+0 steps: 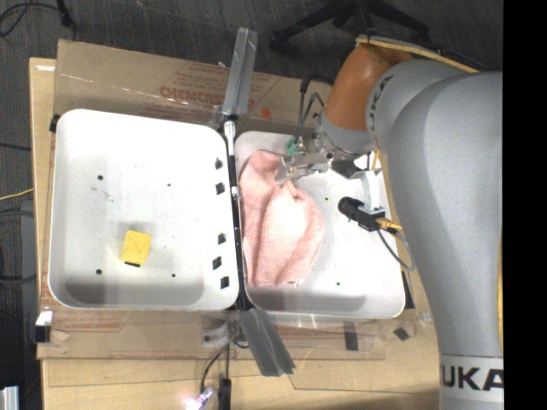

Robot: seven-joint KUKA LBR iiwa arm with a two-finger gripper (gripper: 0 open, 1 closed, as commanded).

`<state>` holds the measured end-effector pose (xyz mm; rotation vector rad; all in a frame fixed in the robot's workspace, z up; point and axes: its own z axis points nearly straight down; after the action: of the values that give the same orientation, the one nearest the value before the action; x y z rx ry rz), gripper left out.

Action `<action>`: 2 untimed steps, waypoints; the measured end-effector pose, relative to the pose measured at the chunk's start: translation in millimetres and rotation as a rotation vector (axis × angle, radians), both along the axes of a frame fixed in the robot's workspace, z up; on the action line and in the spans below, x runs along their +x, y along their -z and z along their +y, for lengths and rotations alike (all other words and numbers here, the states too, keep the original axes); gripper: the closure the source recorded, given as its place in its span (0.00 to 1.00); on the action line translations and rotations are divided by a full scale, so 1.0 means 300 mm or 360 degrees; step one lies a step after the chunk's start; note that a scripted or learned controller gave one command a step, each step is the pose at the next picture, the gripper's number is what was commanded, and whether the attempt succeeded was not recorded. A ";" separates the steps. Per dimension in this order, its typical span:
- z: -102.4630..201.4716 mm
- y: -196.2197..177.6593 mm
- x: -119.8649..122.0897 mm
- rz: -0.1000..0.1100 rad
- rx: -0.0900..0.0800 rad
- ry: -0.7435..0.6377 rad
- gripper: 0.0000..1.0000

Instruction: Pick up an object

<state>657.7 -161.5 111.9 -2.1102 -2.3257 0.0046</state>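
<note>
Two shallow white bins sit side by side on a cardboard-covered bench [128, 67], with dark floor across the top of the frame. At centre right, the gripper [295, 162] touches the upper end of a pink cloth [278, 225] in the right bin [376, 284]; its finger state cannot be told. A yellow block [136, 247] lies at lower left, in the left bin [77, 143]

Bright even overhead light, soft shadows, slightly grainy focus
</note>
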 end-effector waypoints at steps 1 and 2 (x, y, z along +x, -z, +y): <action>0.001 0.000 0.000 0.0000 0.0000 -0.0001 0.00; 0.117 0.064 -0.086 -0.0004 -0.0006 -0.0291 0.00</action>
<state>631.8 -126.2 92.7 -1.8915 -2.5123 0.0066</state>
